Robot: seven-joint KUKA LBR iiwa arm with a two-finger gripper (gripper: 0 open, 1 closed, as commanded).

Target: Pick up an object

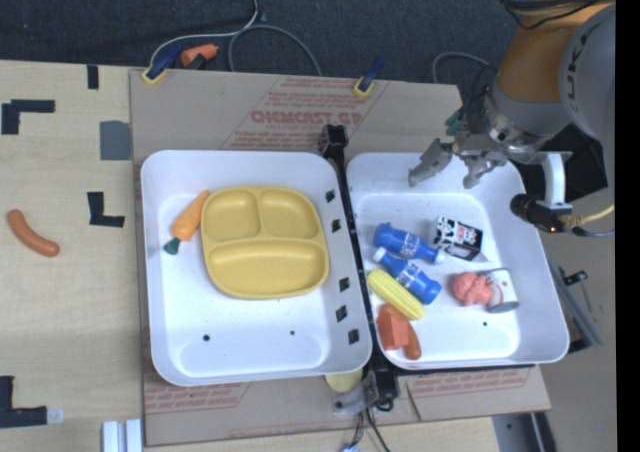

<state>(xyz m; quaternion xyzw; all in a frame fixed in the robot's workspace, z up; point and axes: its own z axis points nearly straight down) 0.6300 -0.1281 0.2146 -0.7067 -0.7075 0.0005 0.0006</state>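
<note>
over the right bin, a gripper poised with nothing in hand

above the far edge of the right bin (530, 335) the gripper (452, 168) hangs with its two fingers splayed well apart, and nothing sits between them. every candidate object lies lower in that bin: two blue bottles (408, 258) side by side near the middle, a yellow corn cob (395, 293) just beside them, an orange-red piece (398, 331) near the front wall, a black-and-white carton (458, 236) and a pink lump (472, 287) touching a small white item.

the carton looks like the nearest thing to the fingers, so it is a fair target. to do the pick well, i would judge that the arm should centre over one item, turn the wrist so the fingers close across its narrow width, and descend clear of its neighbours. the bottles and corn are crowded; a careless drop could catch two at once.

the carton's long axis runs slantwise, from upper left to lower right. the bottles and corn lie roughly parallel, pointing the same slanted way. a yellow plate (265, 240) and a carrot (187, 218) rest in the left bin (170, 340).
</note>
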